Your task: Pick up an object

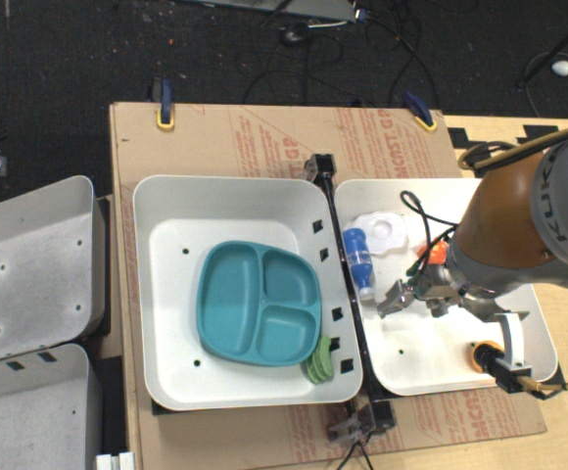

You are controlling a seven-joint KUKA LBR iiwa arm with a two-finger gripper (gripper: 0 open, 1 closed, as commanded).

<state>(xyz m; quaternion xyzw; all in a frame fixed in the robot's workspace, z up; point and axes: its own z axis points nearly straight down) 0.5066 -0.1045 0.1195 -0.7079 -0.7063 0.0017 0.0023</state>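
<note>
The gripper [394, 302] hangs low over the floor of the right bin [431, 362], a little right of centre frame, and nothing shows in it; whether it is spread or pressed together I cannot tell, as the tip is small and dark against the wrist. The nearest pickable thing, and the likely target, is the bottle [359, 258], blue and lying on its side just up and left of the gripper, close along the bin's left wall. Just above it, touching or nearly so, sits a clear piece [383, 231] of plastic. The risks, as I judge them: the bottle is round and may roll or skid away if the gripper comes down off its axis; the wall beside it leaves little room on that side, so the tip may strike the rim; and a grab may catch the clear piece as well or knock it aside. The arm [509, 228] covers much of the right bin's right half. The left bin [166, 262], centre-left of frame, holds a teal divided plate [260, 304] with a green thing [318, 363] tucked at the plate's lower right edge, well apart from the gripper.
</note>
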